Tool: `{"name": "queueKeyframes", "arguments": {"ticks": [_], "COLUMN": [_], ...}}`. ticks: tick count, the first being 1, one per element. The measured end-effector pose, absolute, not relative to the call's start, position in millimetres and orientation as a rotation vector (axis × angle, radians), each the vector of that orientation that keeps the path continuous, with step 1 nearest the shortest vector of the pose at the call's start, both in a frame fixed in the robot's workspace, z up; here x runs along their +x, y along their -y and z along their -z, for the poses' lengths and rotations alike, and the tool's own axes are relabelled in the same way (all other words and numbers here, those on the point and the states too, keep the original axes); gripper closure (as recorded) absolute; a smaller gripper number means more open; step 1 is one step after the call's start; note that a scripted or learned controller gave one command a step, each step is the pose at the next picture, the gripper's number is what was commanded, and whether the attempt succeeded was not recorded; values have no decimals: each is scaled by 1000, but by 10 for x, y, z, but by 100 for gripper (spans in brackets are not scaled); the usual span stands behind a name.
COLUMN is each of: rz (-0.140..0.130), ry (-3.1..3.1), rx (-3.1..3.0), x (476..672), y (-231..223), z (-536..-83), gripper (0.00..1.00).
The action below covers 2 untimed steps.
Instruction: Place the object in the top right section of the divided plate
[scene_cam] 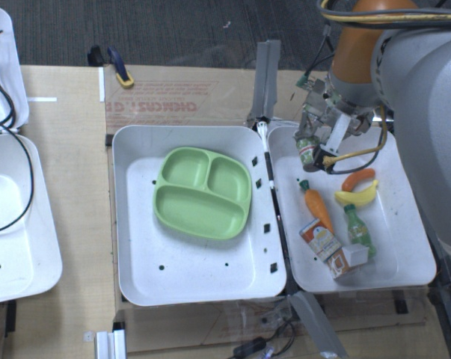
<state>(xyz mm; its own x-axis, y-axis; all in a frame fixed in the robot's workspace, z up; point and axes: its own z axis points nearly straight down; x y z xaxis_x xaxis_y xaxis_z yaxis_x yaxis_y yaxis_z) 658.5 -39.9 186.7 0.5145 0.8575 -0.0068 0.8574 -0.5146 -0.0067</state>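
Brown cardboard covered the worktop, and on it sat two shallow white bins side by side: the left bin carried the green divided plate, and the right bin carried the loose items. We could not tell which item the task meant; the candidates lay well apart from the plate: a carrot, a banana touching an orange-red piece, a small green bottle, and a little carton. Our hand hung over the far left corner of the right bin, near the divider, with something dark and greenish at its tip, though we could not tell whether that was a held thing or part of the tool. Nor could we tell how far the hand stood open. We judged the step in hand to be the pick. Doing it well, in our view, would mean coming straight down on one item clear of its neighbours, closing across its narrow side, lifting clear of the bin walls, then carrying it across to the plate's top right section.
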Motion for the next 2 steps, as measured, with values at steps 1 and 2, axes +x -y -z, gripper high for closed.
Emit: {"name": "queueKeyframes", "arguments": {"ticks": [1, 2], "rz": [-14, -14], "ry": [1753, 1753], "rx": [-2602, -2603], "x": [6495, 6495], "y": [-371, -368], "z": [-1883, -1882], "gripper": [100, 0]}}
